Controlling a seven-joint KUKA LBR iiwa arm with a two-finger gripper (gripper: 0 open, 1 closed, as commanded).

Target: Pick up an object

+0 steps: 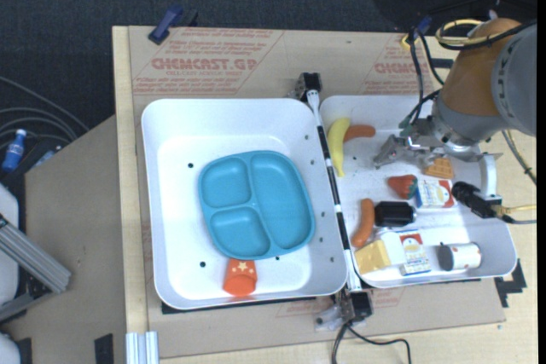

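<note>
Gripper [394,147] is down inside the right shallow white bin [503,247], over the far half, with the grey arm and its orange band [472,68] coming in from the right. One metal finger [386,152] juts left over bare white floor, but whether the tool is spread or clamped I cannot tell from here, and nothing shows gripped.

Counting the right bin: one yellow banana [338,142] standing along the left wall, one reddish sausage piece [362,131] just beside its far end, and a second orange-red sausage [365,220] nearer us. One small red lumpy item [401,183] lies just near of the tool. One black rectangular block [394,213] touches that nearer sausage. Add one pale yellow cheese wedge [370,255], one small white carton with coloured print [432,195], one white box with a red label [410,253] and one white tube with a dark cap [460,255]. The near half is crowded; open floor is between banana and tool.

Left shallow white bin [162,183] holds two things: one blue three-compartment plastic plate [255,204] in the middle and one orange cup with a star [241,277] near the near wall. Wide bare margins run around the plate.
</note>
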